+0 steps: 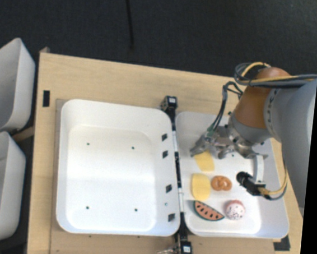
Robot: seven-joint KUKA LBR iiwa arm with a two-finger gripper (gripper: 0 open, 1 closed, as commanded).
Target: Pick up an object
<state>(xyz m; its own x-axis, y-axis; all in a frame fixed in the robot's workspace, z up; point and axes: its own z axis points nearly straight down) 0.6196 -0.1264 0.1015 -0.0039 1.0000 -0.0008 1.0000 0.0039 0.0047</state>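
The gripper [211, 149] hangs low over the upper yellow piece [204, 160] in the right bin [269, 222], seemingly lined up to pick it, though whether its jaws are apart cannot be told.

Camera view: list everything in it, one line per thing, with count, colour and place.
Bench: one, light wood, under both bins.
Left bin: one, white, on the bench's left half.
Right bin: one, white, beside the left bin, holding all the small items.
Upper yellow piece: one, yellow, right bin, just below the gripper.
Lower yellow piece: one, yellow, right bin, below the upper one.
Pretzel-shaped item: one, orange-brown, right of the lower yellow piece.
Watermelon slice: one, red with green rind, near the right bin's front edge.
Speckled ball: one, white and pink, right of the watermelon slice.
Arm: one, grey with an orange band, reaching in from the right.
Gripper: one, dark grey, over the right bin's upper part.
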